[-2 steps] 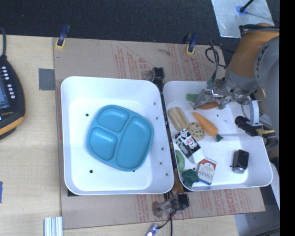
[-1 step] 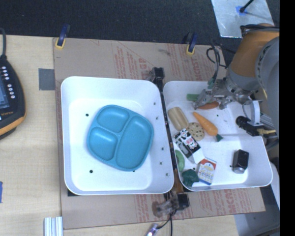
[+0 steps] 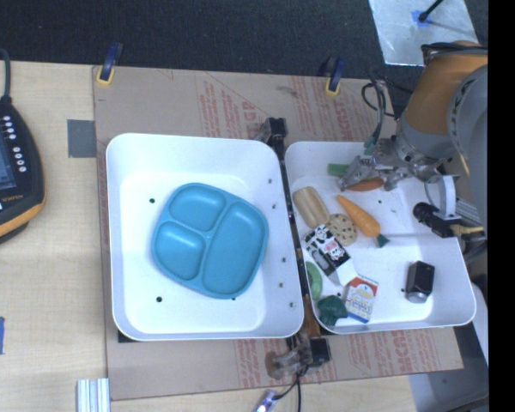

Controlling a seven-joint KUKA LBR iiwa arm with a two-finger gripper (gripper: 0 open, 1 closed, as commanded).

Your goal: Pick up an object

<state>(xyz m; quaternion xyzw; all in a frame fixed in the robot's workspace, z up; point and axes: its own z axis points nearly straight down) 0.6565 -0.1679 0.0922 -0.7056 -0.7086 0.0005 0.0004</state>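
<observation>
Two bins | pincer over right bin | carrot near

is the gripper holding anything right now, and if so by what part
Cannot be told. The gripper is low in the far end of the right bin, over an orange thing, but a hold on it is too small to see.

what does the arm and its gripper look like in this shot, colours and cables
The arm is a rounded grey body with a wide orange band, entering at the right. Dark cables loop beside it above the right bin. The gripper is a small metallic grey assembly with thin pointed parts; the picture is too blurred to read any markings.
</observation>
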